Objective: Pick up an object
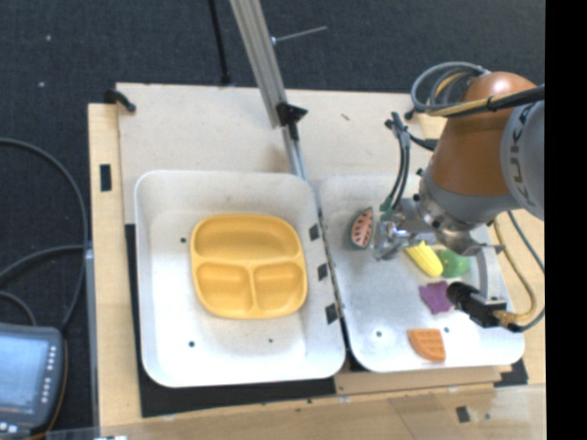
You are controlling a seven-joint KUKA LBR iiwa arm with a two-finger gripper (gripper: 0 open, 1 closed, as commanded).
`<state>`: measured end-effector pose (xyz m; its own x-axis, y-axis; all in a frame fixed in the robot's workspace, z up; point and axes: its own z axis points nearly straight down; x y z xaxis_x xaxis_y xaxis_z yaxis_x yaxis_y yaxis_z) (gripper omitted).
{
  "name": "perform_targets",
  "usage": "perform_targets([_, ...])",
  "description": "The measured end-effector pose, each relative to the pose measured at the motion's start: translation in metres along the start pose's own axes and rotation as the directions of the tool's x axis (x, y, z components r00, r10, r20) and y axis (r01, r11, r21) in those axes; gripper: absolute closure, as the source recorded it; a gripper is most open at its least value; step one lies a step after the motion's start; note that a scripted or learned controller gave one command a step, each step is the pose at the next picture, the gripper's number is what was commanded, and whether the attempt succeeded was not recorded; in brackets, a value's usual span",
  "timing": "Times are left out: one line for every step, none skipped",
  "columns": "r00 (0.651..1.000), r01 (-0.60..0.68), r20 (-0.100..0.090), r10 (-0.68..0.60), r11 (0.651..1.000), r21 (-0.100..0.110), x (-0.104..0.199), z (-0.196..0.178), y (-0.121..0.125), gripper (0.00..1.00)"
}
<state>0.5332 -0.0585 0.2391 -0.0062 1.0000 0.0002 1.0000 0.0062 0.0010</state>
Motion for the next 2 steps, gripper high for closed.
perform_targets([1.0, 0.002, -0.002, -0.002, 1.0, -0.002, 0.058, -0.001, 0.003, 1.0])
perform_targets([1.0, 0.002, -0.002, -0.002, 1.0, -0.002, 0.104, -0.01, -0.005, 1.0])
